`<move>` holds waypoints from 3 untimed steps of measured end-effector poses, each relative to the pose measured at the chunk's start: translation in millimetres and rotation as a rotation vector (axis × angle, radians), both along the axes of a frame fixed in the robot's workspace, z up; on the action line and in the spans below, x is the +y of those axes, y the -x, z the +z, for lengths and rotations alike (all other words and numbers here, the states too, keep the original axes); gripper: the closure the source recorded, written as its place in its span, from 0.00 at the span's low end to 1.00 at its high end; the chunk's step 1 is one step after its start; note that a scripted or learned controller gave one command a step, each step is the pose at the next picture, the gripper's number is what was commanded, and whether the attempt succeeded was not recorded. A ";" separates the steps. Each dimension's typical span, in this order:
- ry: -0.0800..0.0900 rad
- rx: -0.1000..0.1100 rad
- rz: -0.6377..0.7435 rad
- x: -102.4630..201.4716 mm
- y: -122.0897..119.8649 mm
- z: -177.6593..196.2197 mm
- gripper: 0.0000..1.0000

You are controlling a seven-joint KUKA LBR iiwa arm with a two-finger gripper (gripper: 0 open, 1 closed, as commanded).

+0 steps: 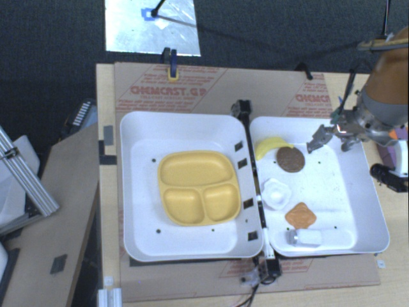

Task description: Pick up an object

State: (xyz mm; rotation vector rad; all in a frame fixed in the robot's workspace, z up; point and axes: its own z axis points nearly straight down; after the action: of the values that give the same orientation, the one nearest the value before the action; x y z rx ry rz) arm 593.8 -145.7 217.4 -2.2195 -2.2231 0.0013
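Dark carpet behind; a cardboard-covered bench [211, 85] bearing two shallow white bins side by side. Above the right bin [358, 190], near its back edge, the gripper [332, 137], two fingers spread apart with nothing between them, hanging from the grey arm with its orange band [390, 75]. Just left of the nearer fingertip, a brown round cookie-like disc [291, 159], touching a yellow banana [271, 146] by the centre divider. Further forward, a small white cup [275, 193], then an orange-brown cracker-like piece [300, 215], then a small white bottle lying on its side [305, 237]. In the left bin [137, 146], a yellow three-compartment tray [197, 187], centred. Behind the bench, a shiny metal sheet [152, 18].
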 end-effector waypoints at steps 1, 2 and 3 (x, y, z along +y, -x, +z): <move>0.000 0.002 -0.001 -10.2 1.8 -52.2 0.00; -0.001 0.001 0.000 -11.6 0.0 -94.1 0.00; 0.001 -0.005 0.000 -12.1 -1.6 -80.6 1.00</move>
State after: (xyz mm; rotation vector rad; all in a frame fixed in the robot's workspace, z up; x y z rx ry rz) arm 595.4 -157.8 136.8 -2.2225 -2.2262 -0.0032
